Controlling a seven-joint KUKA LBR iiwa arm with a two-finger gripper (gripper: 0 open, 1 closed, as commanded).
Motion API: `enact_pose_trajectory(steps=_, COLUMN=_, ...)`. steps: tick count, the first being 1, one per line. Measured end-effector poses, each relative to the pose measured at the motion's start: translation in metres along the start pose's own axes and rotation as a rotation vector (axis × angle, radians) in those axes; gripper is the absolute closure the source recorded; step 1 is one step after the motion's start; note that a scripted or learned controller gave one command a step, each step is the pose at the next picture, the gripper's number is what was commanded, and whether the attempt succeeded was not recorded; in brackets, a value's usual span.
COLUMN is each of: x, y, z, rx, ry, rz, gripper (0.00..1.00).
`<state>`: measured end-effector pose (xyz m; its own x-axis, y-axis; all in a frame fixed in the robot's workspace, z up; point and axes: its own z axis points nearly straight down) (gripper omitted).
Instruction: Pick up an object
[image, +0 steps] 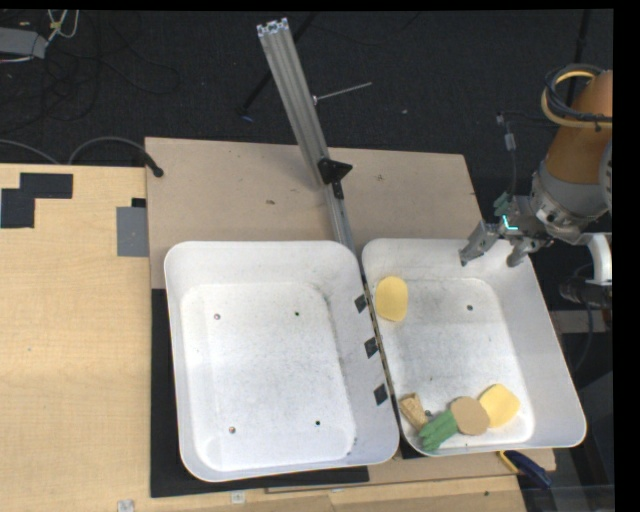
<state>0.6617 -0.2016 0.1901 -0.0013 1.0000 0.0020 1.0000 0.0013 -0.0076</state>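
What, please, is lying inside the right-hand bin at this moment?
The right bin holds a yellow piece near its left wall, and a yellow block, tan disc, green item, tan block. Anything beneath them is hidden.

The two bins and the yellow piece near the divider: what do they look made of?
Bins: probably moulded plastic, matt white with rounded rims and grey scuffing on the floors. Yellow piece: smooth, dull, rounded; possibly foam or soft plastic, though the view leaves that open.
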Motion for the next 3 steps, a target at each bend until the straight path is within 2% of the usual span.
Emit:
enact_pose_trajectory(steps=1, x=0.0, y=0.001, z=-0.003, rx=-0.004, ry=-0.002, rz=-0.004, gripper=0.0)
enact_pose_trajectory(steps=3, x=0.008, y=0.003, z=0.097, rx=0.0, ry=0.0, rz=-0.006, gripper=0.0)
